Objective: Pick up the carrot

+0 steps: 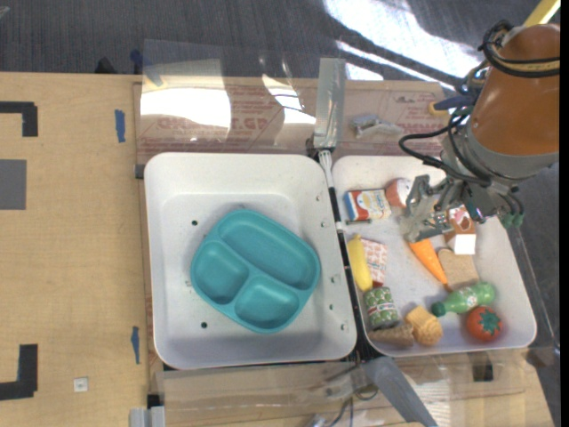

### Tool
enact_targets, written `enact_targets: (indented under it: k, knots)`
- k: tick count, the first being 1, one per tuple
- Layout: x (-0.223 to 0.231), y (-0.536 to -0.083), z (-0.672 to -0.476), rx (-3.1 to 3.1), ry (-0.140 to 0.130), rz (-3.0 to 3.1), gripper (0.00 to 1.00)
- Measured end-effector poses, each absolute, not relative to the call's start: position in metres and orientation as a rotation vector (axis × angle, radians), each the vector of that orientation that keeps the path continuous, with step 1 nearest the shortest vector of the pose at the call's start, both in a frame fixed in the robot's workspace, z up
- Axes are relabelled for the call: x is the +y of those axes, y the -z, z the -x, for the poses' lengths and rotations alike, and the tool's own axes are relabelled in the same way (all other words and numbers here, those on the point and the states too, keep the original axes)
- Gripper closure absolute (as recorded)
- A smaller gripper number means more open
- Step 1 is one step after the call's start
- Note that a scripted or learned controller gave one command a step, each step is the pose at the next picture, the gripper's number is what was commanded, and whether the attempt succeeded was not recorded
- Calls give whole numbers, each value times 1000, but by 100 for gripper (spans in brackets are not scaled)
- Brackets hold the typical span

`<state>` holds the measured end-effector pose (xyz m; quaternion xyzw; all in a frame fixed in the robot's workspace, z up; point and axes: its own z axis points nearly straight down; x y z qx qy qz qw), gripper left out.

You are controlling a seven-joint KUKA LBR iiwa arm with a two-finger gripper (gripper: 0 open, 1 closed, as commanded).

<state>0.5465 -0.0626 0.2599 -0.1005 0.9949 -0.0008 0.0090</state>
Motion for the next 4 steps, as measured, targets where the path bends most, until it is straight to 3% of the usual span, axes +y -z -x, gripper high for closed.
enact_targets:
  k: [1, 2, 3, 4]
  knots:
    - [-99, -129, -503, 2985, -6, 994, 100]
    - [-56, -278, -514, 2956, 11, 1005, 100]
    - [-56, -283, -514, 2960, 4, 1000, 100]
    - [17, -257, -509, 2779, -2, 1457, 100]
